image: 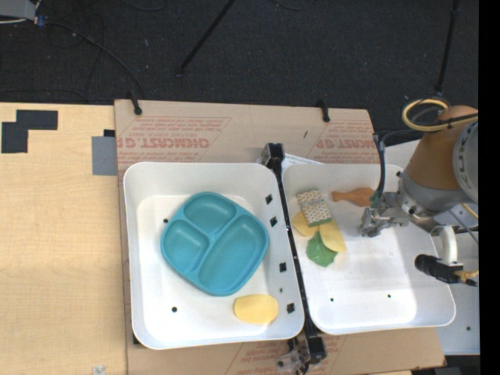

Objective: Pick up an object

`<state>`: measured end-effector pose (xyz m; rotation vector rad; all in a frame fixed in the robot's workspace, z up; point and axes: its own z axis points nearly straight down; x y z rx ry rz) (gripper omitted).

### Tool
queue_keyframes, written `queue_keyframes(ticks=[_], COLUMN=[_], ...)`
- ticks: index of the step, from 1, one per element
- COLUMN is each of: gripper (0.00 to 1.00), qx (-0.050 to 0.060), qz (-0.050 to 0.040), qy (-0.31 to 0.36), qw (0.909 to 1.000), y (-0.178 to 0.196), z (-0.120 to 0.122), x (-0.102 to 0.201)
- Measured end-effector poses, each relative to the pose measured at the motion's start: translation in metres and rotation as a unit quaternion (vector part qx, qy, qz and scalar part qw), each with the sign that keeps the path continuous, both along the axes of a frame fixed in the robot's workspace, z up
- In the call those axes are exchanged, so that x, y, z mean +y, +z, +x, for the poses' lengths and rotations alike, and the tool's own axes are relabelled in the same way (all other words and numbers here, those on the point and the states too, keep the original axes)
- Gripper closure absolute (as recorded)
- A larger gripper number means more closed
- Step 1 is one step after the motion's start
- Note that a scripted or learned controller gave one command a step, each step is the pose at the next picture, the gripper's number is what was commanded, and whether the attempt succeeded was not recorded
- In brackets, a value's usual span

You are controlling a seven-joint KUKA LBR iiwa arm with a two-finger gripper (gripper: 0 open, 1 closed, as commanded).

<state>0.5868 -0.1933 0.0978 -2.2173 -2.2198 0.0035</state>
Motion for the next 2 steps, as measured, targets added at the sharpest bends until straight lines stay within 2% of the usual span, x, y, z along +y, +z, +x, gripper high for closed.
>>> queue_keyframes(ticks=[2], gripper=[1.0], qx=[-0.003], qz=[-0.0008], qy=[-0.002], qw=[1.0], y=[0.098], z=[-0.009], x=[-0.005])
